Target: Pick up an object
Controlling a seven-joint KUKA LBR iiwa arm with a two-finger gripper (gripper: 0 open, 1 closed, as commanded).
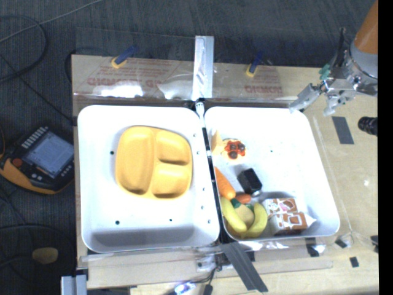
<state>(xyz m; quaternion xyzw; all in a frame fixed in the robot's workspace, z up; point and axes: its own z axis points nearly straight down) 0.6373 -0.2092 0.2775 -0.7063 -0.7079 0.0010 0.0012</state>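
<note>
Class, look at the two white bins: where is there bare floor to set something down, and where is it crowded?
Right bin: bare floor along the far and right walls, beyond the small orange toy. Its near-left corner is crowded: black block, carrot, bananas, printed carton. Left bin: bare strips around the yellow tray, widest along the near wall.

Bright, even overhead light — white bins (141, 238) glare slightly; edges soft, faint shadows.

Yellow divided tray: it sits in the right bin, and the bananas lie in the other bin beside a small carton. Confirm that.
Not quite. The camera view shows the yellow divided tray in the left bin, not the right. The bananas do lie in the other bin, beside the small carton.
</note>
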